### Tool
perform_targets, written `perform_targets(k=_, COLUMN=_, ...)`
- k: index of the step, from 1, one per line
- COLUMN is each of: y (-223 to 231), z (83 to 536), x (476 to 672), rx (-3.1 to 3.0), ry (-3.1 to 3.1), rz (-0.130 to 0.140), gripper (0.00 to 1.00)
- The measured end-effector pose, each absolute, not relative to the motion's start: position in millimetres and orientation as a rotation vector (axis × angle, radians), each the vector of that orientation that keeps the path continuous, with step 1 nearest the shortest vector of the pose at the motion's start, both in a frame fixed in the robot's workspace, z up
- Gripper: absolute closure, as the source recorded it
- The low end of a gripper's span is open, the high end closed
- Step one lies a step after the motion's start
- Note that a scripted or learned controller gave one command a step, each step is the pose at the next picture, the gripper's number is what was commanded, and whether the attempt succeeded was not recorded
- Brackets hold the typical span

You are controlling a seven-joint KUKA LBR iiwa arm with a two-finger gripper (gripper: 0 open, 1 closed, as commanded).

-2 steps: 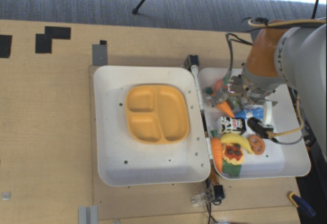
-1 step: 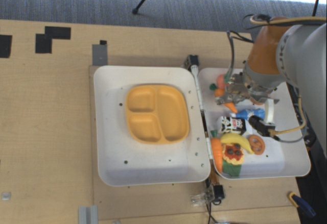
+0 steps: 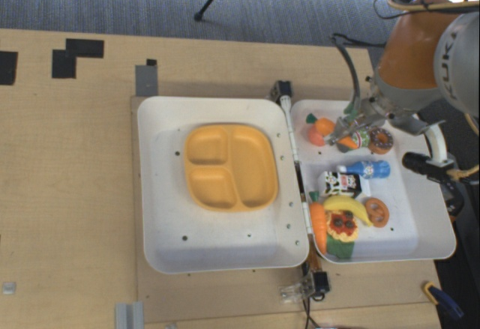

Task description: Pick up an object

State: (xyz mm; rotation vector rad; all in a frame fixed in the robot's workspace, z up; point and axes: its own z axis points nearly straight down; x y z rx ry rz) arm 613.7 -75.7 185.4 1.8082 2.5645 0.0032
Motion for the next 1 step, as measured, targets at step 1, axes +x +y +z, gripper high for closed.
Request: perform_targets(k=1, y=-59.7, z=191.5, x=598.2, rx=1.859, ry=2.530, rz=0.003, gripper=1.00)
